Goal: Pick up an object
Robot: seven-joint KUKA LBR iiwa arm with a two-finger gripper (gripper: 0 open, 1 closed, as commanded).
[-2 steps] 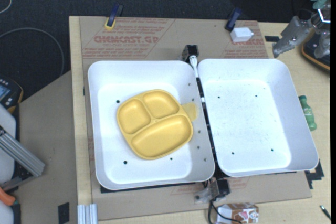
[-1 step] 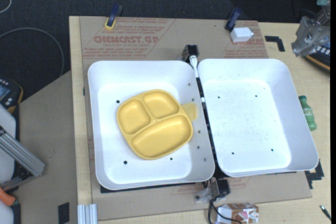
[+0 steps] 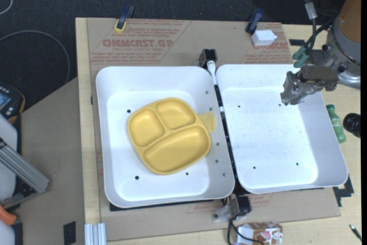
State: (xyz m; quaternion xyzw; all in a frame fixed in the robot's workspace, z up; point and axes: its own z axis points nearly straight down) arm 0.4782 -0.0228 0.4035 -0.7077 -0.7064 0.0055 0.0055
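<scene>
Two shallow white bins sit side by side on a cardboard-covered bench, viewed from above at a slant. Nearest the camera, at the bench's front edge, a small brown-and-white packet (image 3: pixel 265 233) lies just outside the bins. Beyond it, the left bin (image 3: pixel 109 123) holds the only object available for picking: a yellow divided plate (image 3: pixel 168 136) with three compartments, lying flat near the bin's centre, its tab-like handle pointing toward the seam between the bins. The right bin (image 3: pixel 309 175) carries only dark specks on its floor. Farther back, the gripper (image 3: pixel 291 94) hangs over the right bin's far right portion, well apart from the plate; nothing is visible between its fingers, and how far they are parted cannot be told from this angle. At the far edge of the bench, a white block (image 3: pixel 264 38) and two blue clamps (image 3: pixel 123 17) rest on the cardboard.

Judged step: approach. A sound grasp likely requires moving the arm across the seam to the left bin, then descending onto a raised rim or divider of the plate, since its broad flat body offers little for two fingers to close on.
</scene>
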